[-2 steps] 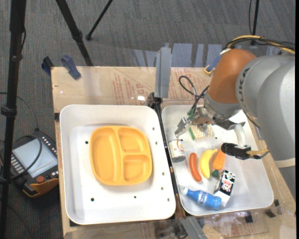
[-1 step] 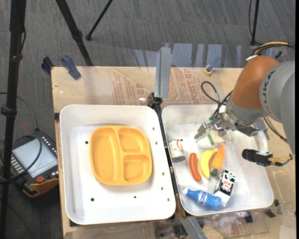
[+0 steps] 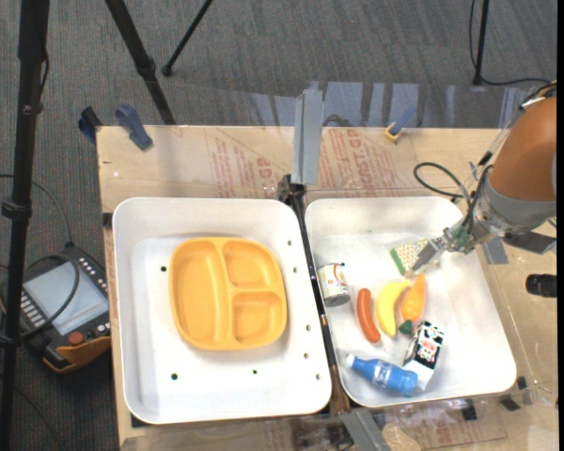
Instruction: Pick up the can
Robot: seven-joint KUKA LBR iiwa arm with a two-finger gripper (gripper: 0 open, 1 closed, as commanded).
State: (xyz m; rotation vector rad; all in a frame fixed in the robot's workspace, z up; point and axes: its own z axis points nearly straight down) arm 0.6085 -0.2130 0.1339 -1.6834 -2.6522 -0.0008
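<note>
The can is small and silver with a brownish label. It lies on its side at the left edge of the right bin, close to the divider. My gripper hangs over the middle of the right bin, about a hand's width to the right of the can and slightly farther back. It is directly above the top end of an orange carrot toy. Nothing shows as held in it. The grey arm with its orange band comes in from the right.
Near the gripper lie a yellow banana toy, a red sausage, a black-and-white carton and a blue bottle. A small green piece sits beside the gripper. The left bin holds a yellow divided plate.
</note>
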